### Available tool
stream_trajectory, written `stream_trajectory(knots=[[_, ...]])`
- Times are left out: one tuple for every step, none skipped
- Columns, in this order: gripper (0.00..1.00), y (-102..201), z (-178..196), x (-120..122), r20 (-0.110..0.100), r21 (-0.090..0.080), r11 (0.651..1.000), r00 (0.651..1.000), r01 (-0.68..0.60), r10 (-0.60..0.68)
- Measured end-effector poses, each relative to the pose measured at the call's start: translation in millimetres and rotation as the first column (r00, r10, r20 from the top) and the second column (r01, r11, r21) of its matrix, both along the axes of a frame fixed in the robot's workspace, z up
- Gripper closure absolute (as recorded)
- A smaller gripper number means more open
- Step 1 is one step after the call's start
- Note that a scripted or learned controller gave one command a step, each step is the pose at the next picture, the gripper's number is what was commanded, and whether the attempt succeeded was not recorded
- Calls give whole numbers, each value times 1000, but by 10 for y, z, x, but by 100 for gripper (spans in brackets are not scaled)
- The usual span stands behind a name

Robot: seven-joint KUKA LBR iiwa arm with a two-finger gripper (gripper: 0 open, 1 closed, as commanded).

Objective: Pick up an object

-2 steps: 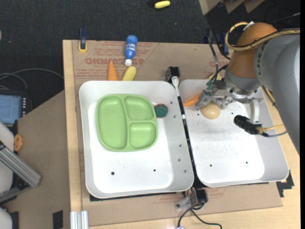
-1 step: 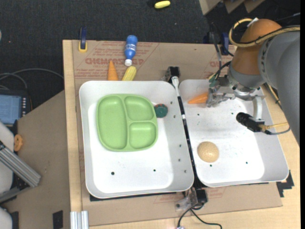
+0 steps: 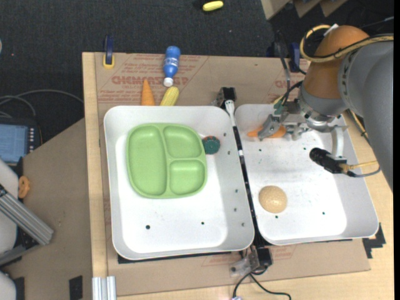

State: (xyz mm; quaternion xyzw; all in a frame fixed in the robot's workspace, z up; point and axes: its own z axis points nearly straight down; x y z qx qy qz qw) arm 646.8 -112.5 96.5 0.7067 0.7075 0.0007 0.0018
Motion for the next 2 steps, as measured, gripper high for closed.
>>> stream_trajectory(knots=[[0,203,386,-428,-6,3,1000,1000,1,-1],[0,153,-96,191,-17,7,1000,1000,1,-1]])
